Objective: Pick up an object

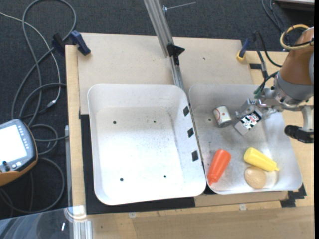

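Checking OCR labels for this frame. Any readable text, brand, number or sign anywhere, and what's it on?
No text here can be read.
The small white can in the right bin has a red mark on its label, too blurred to read.
The hand carries a black-and-white patch, too small to make out.
The pendant at the left edge has a lit screen, with no characters legible.
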You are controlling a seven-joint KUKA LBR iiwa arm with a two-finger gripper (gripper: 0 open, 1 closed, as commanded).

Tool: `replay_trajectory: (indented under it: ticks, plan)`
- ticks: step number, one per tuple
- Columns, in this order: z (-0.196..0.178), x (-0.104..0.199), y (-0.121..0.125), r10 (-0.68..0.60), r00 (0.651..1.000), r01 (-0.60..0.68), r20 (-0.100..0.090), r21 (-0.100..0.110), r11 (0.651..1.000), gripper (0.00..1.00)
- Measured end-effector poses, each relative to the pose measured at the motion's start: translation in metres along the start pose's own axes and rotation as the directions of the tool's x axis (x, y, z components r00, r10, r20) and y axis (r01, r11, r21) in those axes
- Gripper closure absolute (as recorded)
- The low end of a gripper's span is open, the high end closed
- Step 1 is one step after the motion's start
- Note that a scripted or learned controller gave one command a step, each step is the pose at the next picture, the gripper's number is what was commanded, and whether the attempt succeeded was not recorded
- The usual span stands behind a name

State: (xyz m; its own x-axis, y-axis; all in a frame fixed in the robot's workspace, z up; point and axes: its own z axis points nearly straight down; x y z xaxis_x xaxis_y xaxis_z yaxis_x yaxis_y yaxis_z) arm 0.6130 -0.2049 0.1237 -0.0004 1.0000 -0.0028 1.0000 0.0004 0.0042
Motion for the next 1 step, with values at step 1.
replay_trajectory:
  ticks: [1]
  plan:
    - [0.0323, 0.0009, -0.0001, -0.001, 1.000, 0.001, -0.005, 0.009, 1.000, 0.00]
